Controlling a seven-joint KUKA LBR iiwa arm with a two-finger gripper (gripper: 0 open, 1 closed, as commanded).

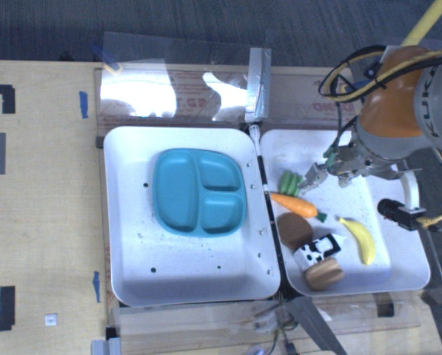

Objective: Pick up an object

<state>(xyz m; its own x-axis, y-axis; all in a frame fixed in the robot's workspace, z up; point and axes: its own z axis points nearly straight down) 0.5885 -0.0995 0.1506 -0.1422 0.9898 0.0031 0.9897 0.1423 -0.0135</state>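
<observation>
Task not done, by the look of it: nothing is lifted, every object lies on a bin floor. Left bin (124, 198), centre of frame, carries a blue divided plate (199, 191), flat and alone. Right bin (406, 265), lower right of frame, holds the loose items in a cluster along its left side: green vegetable piece (289, 182) uppermost, carrot (294, 205) just below it lying slantwise, brown rounded item (294, 228) under the carrot, a black-and-white toy (318, 248) touching it, a tan bread-like piece (323, 274) lowest, and a banana (360, 239) to the right of the group. Gripper (318, 174) sits in the upper part of the right bin, pointing left and down toward the green piece, its tip just beside it; fingers look fairly narrow with nothing between them. Judgement: arm is at the approach stage; closing on a thing and lifting it are both left. Nearest candidate is the green piece, then the carrot.
</observation>
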